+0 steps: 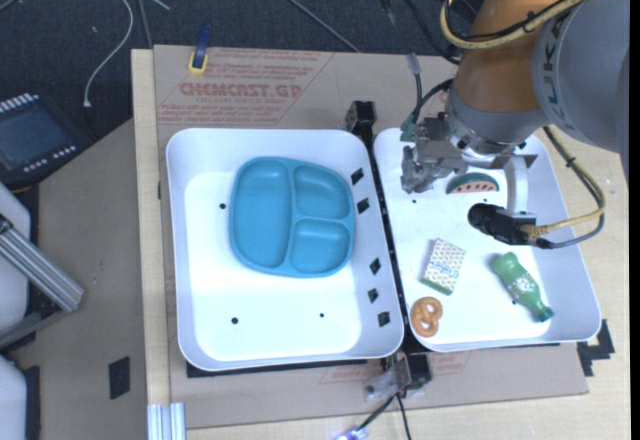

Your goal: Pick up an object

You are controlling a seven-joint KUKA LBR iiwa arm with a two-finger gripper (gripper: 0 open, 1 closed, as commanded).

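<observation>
Nothing is lifted yet: the claw (418, 178) hangs over the right bin (570, 318); whether it is apart, I cannot tell. Watermelon (476, 184), bottle (520, 285), pretzel (427, 315) lie ungrasped.

Arm (585, 38): grey, enters from the upper right, angled down and to the left.
Band (510, 23): orange, bulbous, sits just above the wrist.
Wrist (487, 123): grey collar under the band, pointing downward.
Gripper (420, 173): dark metal, hangs low at the arm's left end, pointing down; finger gap not readable from above.
Cables: yellow and black, looped beside the band, one trailing off the wrist to the right.
</observation>
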